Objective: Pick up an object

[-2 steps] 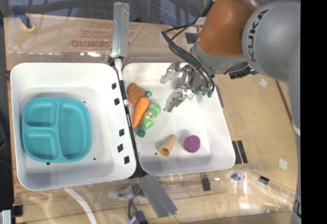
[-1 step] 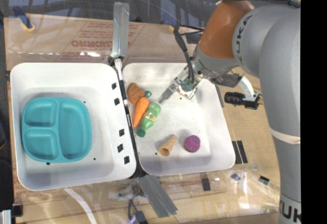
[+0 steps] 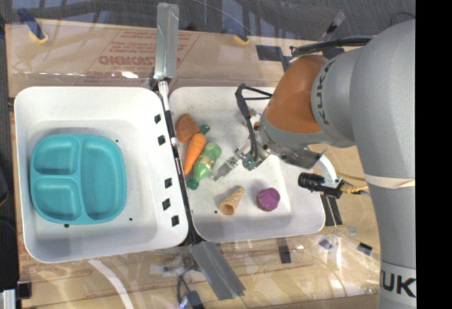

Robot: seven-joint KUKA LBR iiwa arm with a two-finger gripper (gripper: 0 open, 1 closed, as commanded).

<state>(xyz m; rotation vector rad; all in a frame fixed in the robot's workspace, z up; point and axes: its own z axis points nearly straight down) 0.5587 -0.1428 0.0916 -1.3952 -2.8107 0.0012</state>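
The right bin (image 3: 219, 97) holds several toy foods. An orange carrot (image 3: 194, 152) lies along its left wall, with a brown roll (image 3: 186, 127) just behind it and a green bottle (image 3: 203, 165) against its right side. A tan ice-cream cone (image 3: 231, 200) and a purple lump (image 3: 268, 199) lie nearer the front. My gripper (image 3: 236, 165) hangs low over the middle of this bin, just right of the green bottle and above the cone. Nothing visibly sits in it.
The left bin (image 3: 28, 103) holds a teal divided plate (image 3: 78, 177). A metal divider (image 3: 169, 145) with black clips separates the two bins. The grey arm with its orange band (image 3: 296, 99) covers the right bin's right side.
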